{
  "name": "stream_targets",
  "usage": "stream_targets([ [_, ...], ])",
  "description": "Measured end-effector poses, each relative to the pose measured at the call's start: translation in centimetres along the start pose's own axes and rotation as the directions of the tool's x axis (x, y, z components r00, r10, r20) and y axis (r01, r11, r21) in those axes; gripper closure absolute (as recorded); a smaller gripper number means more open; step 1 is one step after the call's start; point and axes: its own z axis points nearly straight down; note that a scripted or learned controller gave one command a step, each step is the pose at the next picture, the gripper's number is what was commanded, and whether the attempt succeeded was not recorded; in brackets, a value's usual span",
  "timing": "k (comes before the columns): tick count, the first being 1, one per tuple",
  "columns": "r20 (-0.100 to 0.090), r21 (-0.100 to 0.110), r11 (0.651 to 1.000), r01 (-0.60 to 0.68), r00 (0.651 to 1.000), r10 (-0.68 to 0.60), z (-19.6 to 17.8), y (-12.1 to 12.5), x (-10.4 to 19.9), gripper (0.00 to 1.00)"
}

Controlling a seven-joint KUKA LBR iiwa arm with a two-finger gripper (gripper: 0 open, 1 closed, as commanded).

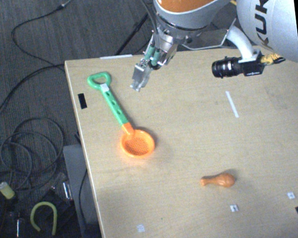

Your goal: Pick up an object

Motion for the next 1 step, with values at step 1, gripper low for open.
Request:
stream_targets([
  [1, -0.001, -0.001, 1.000, 0.001, 1.000, -0.001, -0.92, 0.11, 0.03, 1.00],
])
